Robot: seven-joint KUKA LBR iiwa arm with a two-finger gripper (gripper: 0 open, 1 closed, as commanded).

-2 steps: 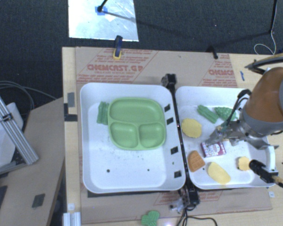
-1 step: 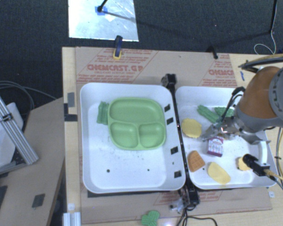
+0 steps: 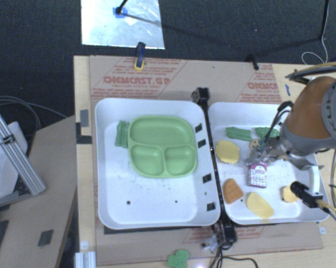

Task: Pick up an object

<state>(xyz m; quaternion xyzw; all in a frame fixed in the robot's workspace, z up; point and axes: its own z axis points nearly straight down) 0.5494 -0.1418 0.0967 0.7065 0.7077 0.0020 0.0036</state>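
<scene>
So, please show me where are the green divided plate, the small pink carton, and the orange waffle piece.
green divided plate (image 3: 161, 146): camera view, left bin, point on the plate's middle ridge.
small pink carton (image 3: 258, 176): camera view, right bin, point on its front face.
orange waffle piece (image 3: 232, 190): camera view, right bin, point on its centre.

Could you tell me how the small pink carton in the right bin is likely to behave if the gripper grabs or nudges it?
The pink carton looks boxy and flat-sided, so it probably won't roll. It seems small and likely light, so a nudge from the gripper may slide or tip it toward the waffle.
</scene>
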